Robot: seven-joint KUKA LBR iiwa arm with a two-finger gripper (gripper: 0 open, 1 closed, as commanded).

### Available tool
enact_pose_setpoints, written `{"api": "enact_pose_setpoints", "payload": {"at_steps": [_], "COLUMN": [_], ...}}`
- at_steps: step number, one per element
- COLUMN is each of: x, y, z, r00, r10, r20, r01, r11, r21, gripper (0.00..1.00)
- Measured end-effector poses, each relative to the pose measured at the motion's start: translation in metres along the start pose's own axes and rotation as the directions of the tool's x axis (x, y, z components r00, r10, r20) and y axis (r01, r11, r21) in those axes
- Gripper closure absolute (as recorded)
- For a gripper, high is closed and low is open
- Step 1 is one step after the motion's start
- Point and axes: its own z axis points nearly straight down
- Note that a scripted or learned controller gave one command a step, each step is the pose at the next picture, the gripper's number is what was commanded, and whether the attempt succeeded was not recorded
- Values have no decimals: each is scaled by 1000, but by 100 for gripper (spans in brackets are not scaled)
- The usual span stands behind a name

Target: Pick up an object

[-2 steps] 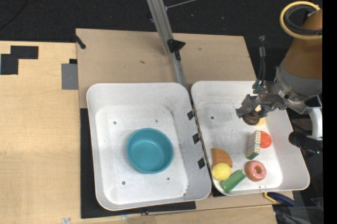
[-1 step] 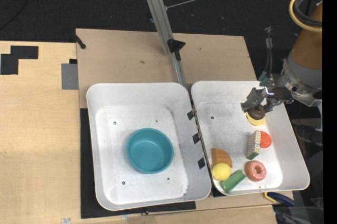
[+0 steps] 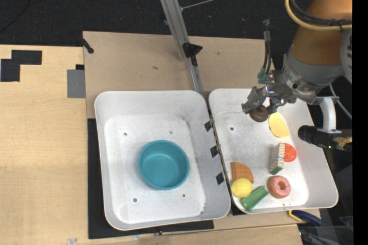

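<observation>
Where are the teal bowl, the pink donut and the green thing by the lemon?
Teal bowl [image 3: 164, 164]: camera view, left bin, point on its inner floor.
Pink donut [image 3: 279, 186]: camera view, right bin, point on its iced ring.
Green vegetable [image 3: 255, 197]: camera view, right bin, point on its middle.

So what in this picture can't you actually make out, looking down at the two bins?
- Gripper, camera view: too small and dark to tell how it stands.
- Brown thing under the gripper: the gripper partly covers it, so what it is stays unclear.
- Striped object beside the red piece: too small to name.
- Arm: cut off by the right edge.
- Blue and yellow item below the right bin: half hidden by its rim.
</observation>
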Motion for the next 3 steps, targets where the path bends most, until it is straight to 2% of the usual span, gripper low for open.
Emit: {"api": "enact_pose_setpoints", "payload": {"at_steps": [1, 2, 3], "x": [36, 90, 138], "y": [18, 30, 57], "z": [16, 24, 30], "r00": [1000, 1000, 1000], "r10": [1, 0, 1], "r20": [0, 0, 1], "r01": [-1, 0, -1], "r11": [1000, 1000, 1000], "r21": [1, 1, 0], "gripper": [100, 100, 100]}}
